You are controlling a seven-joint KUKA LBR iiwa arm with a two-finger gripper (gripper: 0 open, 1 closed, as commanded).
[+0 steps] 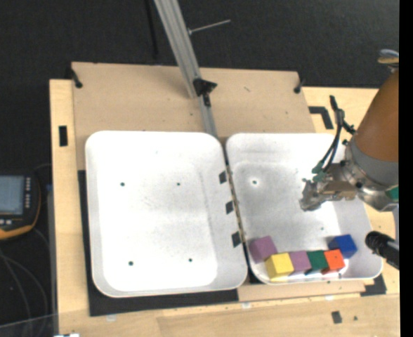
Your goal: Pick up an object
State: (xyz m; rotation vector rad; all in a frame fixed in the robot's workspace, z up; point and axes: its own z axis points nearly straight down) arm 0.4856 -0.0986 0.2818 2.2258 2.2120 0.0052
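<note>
Gripper [313, 196] hangs over the right bin [277, 153], up above the blocks; I cannot tell its grip. Below it sit the blocks along the bin's near wall: purple block [263, 246], yellow block [280, 265], green block [317, 260], orange block [333, 260], blue block [343, 244]. They are bunched together, so grabbing one looks tricky. Beside this is the left bin [157, 209].

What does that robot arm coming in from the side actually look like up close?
A thick round grey arm with a broad orange band above the wrist. Thin dark cables loop down its side to a small, boxy grey metal end effector.
</note>
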